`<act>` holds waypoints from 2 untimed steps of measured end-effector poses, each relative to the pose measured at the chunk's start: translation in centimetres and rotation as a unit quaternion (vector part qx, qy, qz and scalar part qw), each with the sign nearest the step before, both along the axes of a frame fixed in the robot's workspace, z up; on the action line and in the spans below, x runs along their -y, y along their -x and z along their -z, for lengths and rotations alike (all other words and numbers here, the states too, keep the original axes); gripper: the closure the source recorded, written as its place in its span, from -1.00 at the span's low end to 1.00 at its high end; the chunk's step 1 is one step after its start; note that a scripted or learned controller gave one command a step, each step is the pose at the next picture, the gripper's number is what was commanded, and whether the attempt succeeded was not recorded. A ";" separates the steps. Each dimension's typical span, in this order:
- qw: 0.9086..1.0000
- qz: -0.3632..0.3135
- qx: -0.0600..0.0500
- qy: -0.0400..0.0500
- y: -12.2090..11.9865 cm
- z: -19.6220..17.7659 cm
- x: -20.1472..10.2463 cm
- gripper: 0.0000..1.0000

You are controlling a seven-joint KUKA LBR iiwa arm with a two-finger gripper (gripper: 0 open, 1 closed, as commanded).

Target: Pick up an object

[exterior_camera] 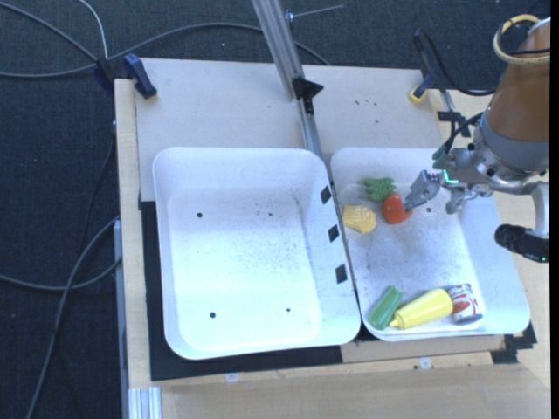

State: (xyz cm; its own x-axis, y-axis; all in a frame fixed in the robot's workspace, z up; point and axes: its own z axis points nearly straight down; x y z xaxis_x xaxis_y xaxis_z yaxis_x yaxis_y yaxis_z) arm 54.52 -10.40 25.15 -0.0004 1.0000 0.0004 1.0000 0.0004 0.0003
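Observation:
The right bin [489, 260] holds several toys. A red round toy [395, 209] lies near the far side, with a green leafy piece [379, 187] just behind it and a pale yellow lump [359, 219] to its left. Along the near edge lie a green pod [384, 306], a yellow bottle [423, 309] and a small red and white can [465, 304]. My gripper [439, 195] hangs over the far part of this bin, just right of the red toy. It is open, with nothing between its fingers; the left fingertip [418, 192] is close to the red toy.
The left bin [175, 173] sits beside the right one, split off by a ridge with black clips [333, 232]. A metal pole [275, 33] slants in from the top. Cables trail over the dark floor at left.

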 end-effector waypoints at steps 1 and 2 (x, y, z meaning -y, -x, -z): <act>1.000 0.000 0.000 0.000 0.0 0.0 0.0 -1.00; 1.000 0.000 -0.002 0.000 1.0 4.9 -0.2 -1.00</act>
State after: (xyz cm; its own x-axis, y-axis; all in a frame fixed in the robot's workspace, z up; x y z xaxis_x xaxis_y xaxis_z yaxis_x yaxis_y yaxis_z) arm 53.52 -10.19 20.25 -0.0004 1.0000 0.0005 1.0000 0.0004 -0.0040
